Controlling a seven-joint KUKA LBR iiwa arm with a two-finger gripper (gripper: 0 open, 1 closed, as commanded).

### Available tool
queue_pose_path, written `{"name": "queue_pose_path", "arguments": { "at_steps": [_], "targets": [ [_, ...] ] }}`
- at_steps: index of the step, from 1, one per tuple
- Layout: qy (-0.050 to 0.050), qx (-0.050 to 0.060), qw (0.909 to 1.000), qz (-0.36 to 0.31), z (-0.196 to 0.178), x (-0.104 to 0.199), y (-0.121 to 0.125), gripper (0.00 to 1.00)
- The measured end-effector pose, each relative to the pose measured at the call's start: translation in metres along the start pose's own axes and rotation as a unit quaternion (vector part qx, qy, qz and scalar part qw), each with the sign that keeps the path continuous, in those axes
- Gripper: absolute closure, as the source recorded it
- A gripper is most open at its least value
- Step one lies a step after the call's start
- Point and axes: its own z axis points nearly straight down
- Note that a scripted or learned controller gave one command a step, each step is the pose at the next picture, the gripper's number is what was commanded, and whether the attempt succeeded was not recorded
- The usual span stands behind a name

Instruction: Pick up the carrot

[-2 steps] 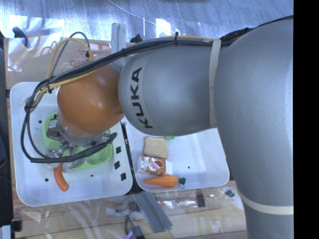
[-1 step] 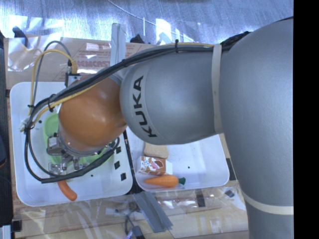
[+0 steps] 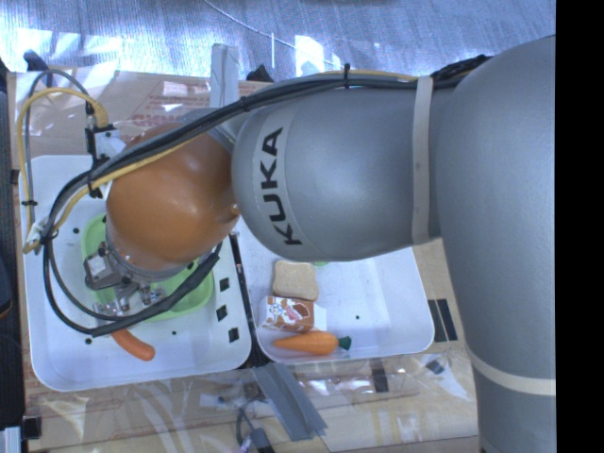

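Observation:
The carrot (image 3: 307, 343), orange with a small green stub at its right end, lies flat near the front edge of the right bin (image 3: 396, 291). My gripper (image 3: 127, 295) hangs low over the left bin (image 3: 57, 347), well to the left of the carrot and apart from it. The orange wrist band and grey arm cover most of it. It sits above a lime-green object (image 3: 200, 295), which is mostly hidden. A second orange-red stick-shaped item (image 3: 135, 346) lies just in front of the gripper in the left bin.
In the right bin, a slice of bread (image 3: 294, 279) and a small red-and-white item (image 3: 287, 314) lie just behind the carrot. The ridge between the bins (image 3: 241, 319) separates the gripper from the carrot. Black and yellow cables (image 3: 52, 215) loop over the left bin.

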Motion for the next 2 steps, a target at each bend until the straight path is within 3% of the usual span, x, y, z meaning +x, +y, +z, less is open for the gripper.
{"name": "queue_pose_path", "arguments": {
  "at_steps": [2],
  "targets": [
    [-0.003, 0.002, 1.0, -0.004, -0.0196, -0.0046, -0.0016, 1.0]
  ]
}}
